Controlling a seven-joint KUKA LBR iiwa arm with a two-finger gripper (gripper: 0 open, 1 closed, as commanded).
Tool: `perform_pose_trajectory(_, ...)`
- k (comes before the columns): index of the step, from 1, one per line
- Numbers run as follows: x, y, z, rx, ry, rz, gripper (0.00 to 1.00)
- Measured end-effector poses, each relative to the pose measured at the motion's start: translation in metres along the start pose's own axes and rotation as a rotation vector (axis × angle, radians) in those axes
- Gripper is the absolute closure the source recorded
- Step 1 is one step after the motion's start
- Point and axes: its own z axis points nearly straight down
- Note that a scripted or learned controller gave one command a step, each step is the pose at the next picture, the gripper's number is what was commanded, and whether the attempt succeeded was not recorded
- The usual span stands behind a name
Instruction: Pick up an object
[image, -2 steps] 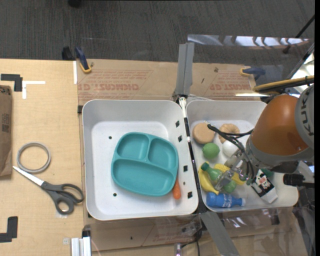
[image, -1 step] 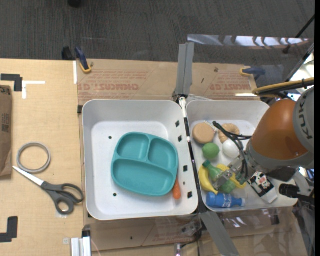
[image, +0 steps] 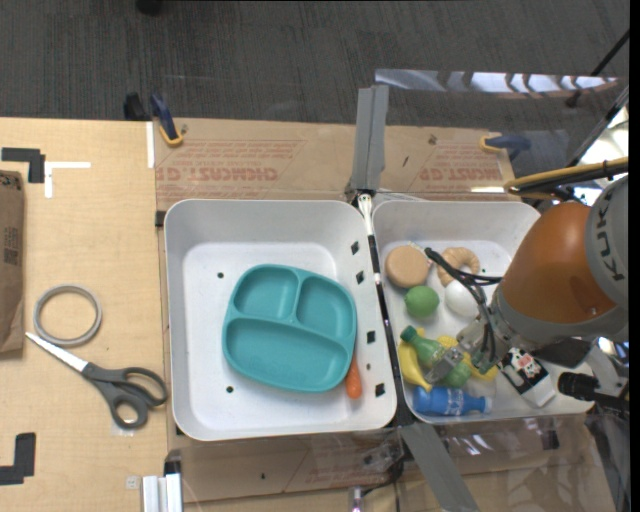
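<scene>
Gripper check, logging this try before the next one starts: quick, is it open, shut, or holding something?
Gripper: down in the right bin among the cluttered toys, under the arm; its state cannot be told.

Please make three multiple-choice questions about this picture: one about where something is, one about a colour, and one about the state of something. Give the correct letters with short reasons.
1. Where is the divided plate?
A. In the left bin
B. In the right bin
C. On the bench

2. What colour is the ball in the right bin?
A. Red
B. Green
C. Black

3. How do the scissors lie?
A. Standing upright
B. Flat on the bench
C. Inside a bin

Answers:
1 A: the teal plate rests inside the left bin.
2 B: the ball beside the tan disc is green.
3 B: the scissors lie flat, left of both bins, below the tape roll.
</scene>
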Motion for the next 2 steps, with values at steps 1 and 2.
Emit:
perform_pose_trajectory(1, -0.004, 0.002, -0.014, -0.008, -0.010, 0.000, 1.00)
perform_pose_trajectory(2, 0.016, 0.075, -0.134, 0.006, 0.007, 0.055, 1.00)
